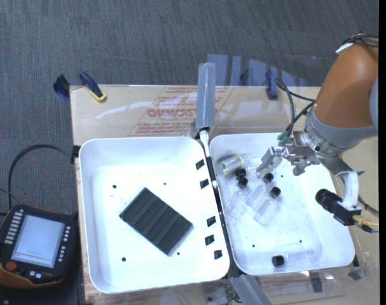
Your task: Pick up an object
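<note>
My gripper (285,162) hangs over the back of the right bin (336,246), open, with nothing between its fingers. Just left of and below it lies a cluster of small clear bottles with black caps (266,202). A shiny metal-capped vial (230,164) lies at the cluster's back left. Another clear vial with a black cap (288,258) rests alone near the bin's front wall. In the left bin (91,170) a dark ribbed rectangular pad (156,220) lies flat and turned at an angle.
A row of black clips (208,202) runs along the divider between the bins. A grey upright post (206,100) stands behind the divider. A black cylinder on a cable (332,205) hangs from the arm over the right bin's right side. A teach pendant (34,243) sits at the far left.
</note>
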